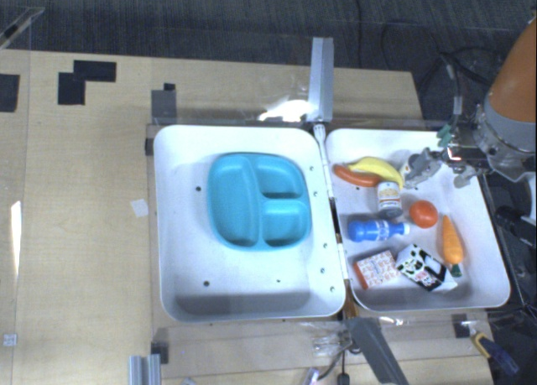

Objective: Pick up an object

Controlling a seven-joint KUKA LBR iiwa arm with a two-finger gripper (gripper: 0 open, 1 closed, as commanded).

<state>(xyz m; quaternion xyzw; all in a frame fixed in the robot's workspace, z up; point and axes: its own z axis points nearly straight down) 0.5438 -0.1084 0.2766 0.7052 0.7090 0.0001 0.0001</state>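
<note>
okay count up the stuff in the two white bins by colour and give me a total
Blue: 2, tray, bottle
Orange: 2, carrot, ball
Yellow: 1, banana
Red: 2, sausage, small box
Black and white: 1, packet
White: 1, jar
Total: 9

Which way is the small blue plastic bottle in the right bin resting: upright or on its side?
On its side. The small blue plastic bottle lies flat on the floor of the right white bin, its white cap pointing towards the round orange-red ball.

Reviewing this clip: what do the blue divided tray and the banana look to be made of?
The blue divided tray looks like moulded plastic: uniform colour, rounded compartments, soft sheen. The banana seems a plastic toy, evenly yellow and smooth, though the view leaves that open.
</note>
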